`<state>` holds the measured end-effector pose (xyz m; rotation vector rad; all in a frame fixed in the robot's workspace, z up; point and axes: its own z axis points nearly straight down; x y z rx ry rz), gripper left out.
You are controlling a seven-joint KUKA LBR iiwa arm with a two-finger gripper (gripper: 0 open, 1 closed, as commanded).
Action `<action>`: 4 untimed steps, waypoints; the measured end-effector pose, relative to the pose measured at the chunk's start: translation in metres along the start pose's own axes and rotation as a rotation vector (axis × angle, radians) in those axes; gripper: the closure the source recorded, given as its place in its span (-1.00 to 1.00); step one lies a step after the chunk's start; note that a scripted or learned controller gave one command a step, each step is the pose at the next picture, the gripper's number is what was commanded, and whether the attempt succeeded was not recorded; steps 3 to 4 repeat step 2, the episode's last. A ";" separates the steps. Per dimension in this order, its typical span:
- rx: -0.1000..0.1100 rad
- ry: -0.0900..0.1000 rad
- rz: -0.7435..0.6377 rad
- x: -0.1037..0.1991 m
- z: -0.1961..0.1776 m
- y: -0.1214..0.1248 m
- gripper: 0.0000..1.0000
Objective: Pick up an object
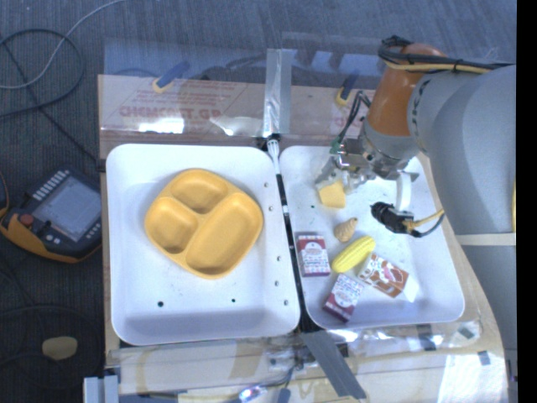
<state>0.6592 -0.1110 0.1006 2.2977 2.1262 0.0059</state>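
Reaching in from the right, the arm [453, 99] has its gripper [351, 168] low over the back of the right bin [436, 300], just above and beside a yellow cheese wedge [332, 196], which seems the likeliest target since it lies closest; whether the gripper is spread, closed or already touching the wedge I cannot tell, as the wrist hides that spot. The wedge is small, pale yellow and blocky, lying free near the divider. Spread loosely in front of it, so each can be taken singly, are a tan shell-like piece [345, 228], a corn cob [353, 253], 2 red cartons [313, 254] [344, 296] and a red-and-white packet [384, 276]. The left bin [126, 225] carries a yellow divided plate [203, 222] with 3 compartments, well apart from the gripper
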 end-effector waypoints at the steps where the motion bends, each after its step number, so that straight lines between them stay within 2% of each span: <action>1: 0.011 0.002 -0.109 0.030 -0.084 -0.026 1.00; 2: 0.011 0.005 -0.163 0.098 -0.132 -0.018 1.00; 4: 0.011 0.005 -0.163 0.098 -0.132 -0.018 1.00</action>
